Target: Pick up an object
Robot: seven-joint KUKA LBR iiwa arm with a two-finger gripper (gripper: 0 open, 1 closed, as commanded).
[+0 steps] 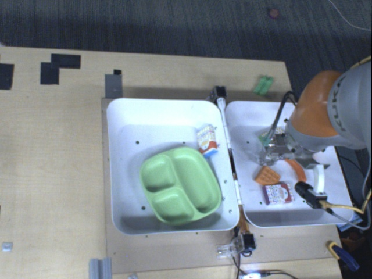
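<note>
The left bin (pixel 122 173) holds a green divided plate (pixel 181 184) and a small packet (pixel 207 139). In the right bin (pixel 247 121), the gripper (pixel 272 151) hangs above an orange wedge (pixel 268 175), beside a dark red packet (pixel 277 193); its opening cannot be told.

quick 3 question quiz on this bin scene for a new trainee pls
1. True or false: the green divided plate lies in the right bin.
2. Which thing lies beside the plate's upper right edge? A) a small white packet B) a dark red packet C) an orange waffle-shaped piece
3. Over which bin is the gripper?

Key: 1 false, it lies in the left bin. 2 A. 3 the right bin.
</note>
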